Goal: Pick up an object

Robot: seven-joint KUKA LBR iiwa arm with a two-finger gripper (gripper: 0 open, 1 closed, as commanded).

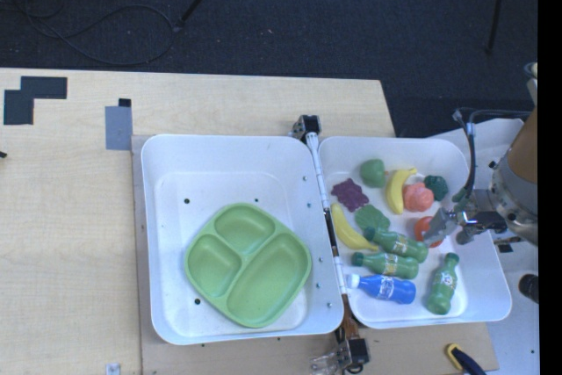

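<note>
The arm (pixel 518 180) reaches in from the right and its gripper (pixel 443 226) sits low over the right bin (pixel 492 299), at the right side of the toy pile. Whether the fingers are spread or closed cannot be told; they blur into the clutter, and nothing shows clearly between them. Right beneath the gripper tip lies a red-orange piece (pixel 425 228), partly covered by it, so touching or just above cannot be judged. Just above it sits a pink-orange round fruit (pixel 418 197), with a yellow banana (pixel 397 187) to its left and a dark green piece (pixel 435 186) to its right. To the gripper's lower left lie 2 green bottles (pixel 397 243), one below the other, then a blue bottle (pixel 386 288). A third green bottle (pixel 443 283) lies below the gripper. The left bin (pixel 167 189) holds a green divided plate (pixel 248 264), well apart on the tabletop (pixel 70 215).
</note>
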